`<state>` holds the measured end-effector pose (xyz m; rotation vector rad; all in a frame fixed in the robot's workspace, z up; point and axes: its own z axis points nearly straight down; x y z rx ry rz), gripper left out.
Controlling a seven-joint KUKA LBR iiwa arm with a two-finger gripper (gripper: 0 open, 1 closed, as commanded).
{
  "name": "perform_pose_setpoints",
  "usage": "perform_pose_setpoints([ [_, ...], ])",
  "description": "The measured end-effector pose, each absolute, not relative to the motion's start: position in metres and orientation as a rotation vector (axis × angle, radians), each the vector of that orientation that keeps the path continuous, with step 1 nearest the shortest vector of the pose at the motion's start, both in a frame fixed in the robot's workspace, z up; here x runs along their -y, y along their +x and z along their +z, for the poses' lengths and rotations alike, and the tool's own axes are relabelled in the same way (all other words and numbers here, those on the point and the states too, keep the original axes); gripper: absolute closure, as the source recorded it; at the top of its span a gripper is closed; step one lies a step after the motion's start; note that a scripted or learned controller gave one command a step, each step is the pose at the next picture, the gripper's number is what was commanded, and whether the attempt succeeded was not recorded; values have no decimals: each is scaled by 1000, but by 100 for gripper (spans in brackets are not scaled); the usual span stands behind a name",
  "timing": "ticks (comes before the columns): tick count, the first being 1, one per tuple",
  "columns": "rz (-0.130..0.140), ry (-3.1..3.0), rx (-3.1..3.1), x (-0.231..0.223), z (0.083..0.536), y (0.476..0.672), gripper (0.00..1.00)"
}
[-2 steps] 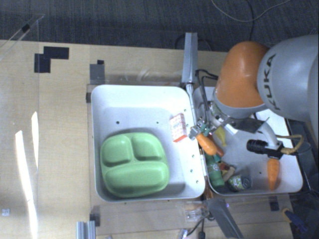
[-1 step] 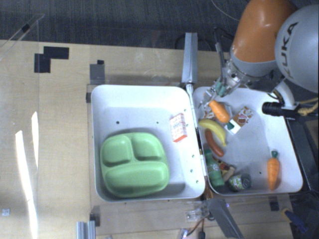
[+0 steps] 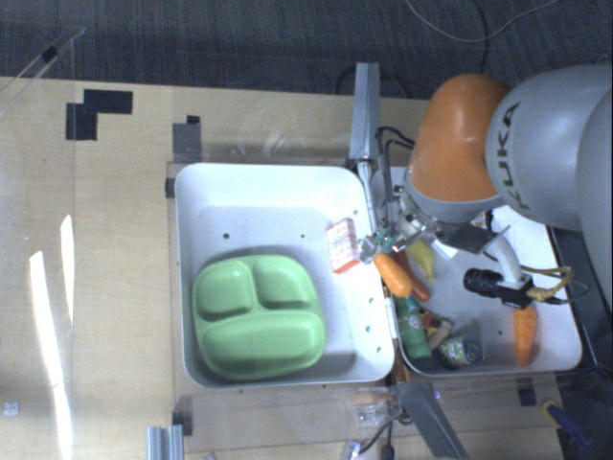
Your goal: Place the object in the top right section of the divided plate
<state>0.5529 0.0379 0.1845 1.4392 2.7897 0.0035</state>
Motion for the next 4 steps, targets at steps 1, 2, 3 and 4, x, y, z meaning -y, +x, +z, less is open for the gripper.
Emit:
perform_pose_setpoints([
  [1,9,1362,-2824,-125,270,619,100],
  [2,4,1721,-2627,-97,196,549,100],
  [3,8,1400,-2806,-155,216,670,100],
  [4,5,1686,-2647,-61,186,605,100],
])
